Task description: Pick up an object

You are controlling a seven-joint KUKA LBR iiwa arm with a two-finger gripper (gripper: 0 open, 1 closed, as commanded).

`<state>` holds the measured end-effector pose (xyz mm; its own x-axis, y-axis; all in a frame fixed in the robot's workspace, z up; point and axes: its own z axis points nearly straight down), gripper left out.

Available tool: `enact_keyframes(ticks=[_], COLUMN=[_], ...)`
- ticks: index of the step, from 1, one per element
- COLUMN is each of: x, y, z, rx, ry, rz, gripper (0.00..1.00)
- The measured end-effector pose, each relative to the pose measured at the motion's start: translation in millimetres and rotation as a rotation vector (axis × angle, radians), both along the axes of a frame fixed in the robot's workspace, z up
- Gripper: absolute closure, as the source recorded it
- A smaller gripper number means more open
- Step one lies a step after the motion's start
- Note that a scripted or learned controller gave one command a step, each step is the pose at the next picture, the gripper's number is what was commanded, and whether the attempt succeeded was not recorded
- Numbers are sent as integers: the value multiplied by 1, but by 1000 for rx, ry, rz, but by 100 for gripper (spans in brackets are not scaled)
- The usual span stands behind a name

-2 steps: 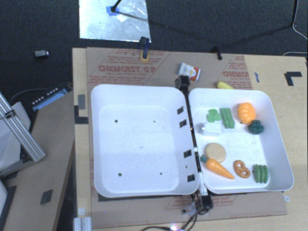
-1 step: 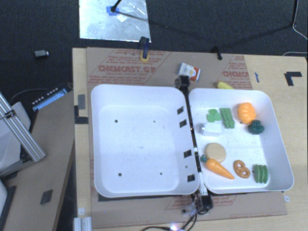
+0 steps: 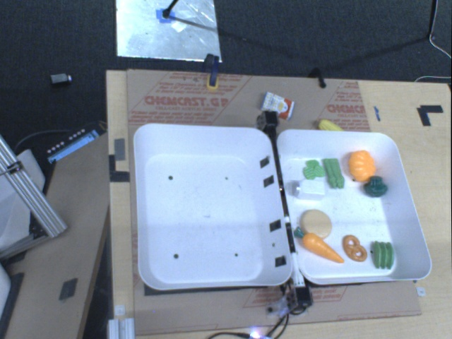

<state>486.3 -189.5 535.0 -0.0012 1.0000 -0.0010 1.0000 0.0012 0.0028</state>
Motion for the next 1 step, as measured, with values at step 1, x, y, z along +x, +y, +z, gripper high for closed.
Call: enact_keyframes(ticks=[1], x=[0], y=[-6], z=[0], rx=[-1], ry=[-1], rz=[-1], gripper=[100])
